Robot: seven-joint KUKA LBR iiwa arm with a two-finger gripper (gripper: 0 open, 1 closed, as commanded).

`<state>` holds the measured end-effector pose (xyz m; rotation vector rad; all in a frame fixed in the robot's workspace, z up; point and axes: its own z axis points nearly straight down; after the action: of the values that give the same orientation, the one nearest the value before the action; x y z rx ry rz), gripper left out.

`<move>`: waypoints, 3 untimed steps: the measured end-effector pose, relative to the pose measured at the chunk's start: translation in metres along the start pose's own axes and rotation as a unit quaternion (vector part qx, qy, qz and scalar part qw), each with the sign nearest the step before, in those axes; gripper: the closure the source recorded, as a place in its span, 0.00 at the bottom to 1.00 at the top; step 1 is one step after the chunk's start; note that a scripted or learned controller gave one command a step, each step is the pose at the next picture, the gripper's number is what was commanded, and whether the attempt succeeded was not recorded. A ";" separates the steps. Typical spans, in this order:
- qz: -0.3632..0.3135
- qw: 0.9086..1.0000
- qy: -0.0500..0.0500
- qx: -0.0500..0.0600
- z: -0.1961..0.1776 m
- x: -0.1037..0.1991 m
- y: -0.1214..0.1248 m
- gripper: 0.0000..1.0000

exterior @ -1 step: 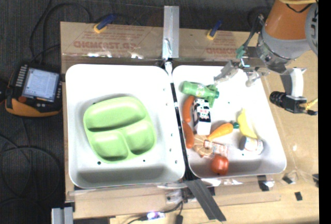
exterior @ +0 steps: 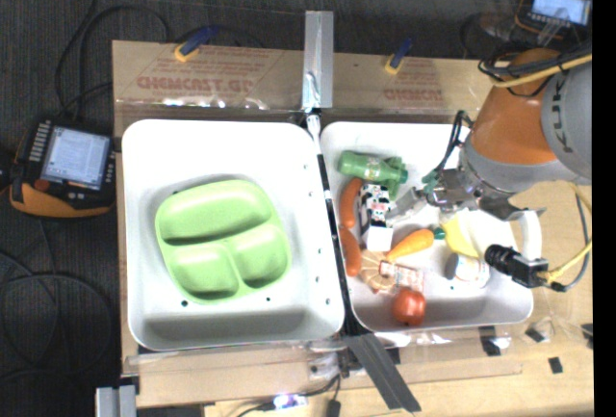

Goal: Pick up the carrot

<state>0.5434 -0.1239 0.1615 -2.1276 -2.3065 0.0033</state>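
Over the right bin (exterior: 520,304) the gripper (exterior: 430,195) hung low, just right of the clutter and a little to the far side of the carrot (exterior: 412,245). Whether its fingers were spread or pressed together could not be told; nothing showed between them.

The carrot lay tilted near the middle of the right bin, its thick end pointing far-right toward the gripper. It was badly hemmed in. A small printed box (exterior: 376,213) sat touching or just beside its thin end, a long sausage (exterior: 350,227) ran along the bin's left wall, and a clear plastic piece (exterior: 390,275) lay against its near side with a red tomato (exterior: 410,306) beyond that. A yellow object (exterior: 463,237) sat just to its right, and a green bottle (exterior: 373,169) lay at the far end.

The chief risk, as I judged it, was a finger landing on a neighbour instead of the bin floor, so the jaws would close on the box or the yellow object, or merely nudge the carrot aside. Its tapered, smooth shape could also squirt out of a pinch taken near the thin end.

Open room was scarce: a small bare patch at the carrot's far-right flank, and bare floor along the near wall. The left bin (exterior: 144,213), holding a green tray (exterior: 221,237), offered space well apart.
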 end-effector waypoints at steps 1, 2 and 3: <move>-0.117 0.993 -0.008 -0.018 0.061 -0.010 -0.027 0.00; -0.117 0.993 -0.009 -0.019 0.052 -0.011 -0.025 1.00; -0.117 0.993 -0.009 -0.019 0.052 -0.011 -0.026 0.00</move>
<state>0.5186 -0.1369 0.1095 -1.8667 -2.5703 -0.0233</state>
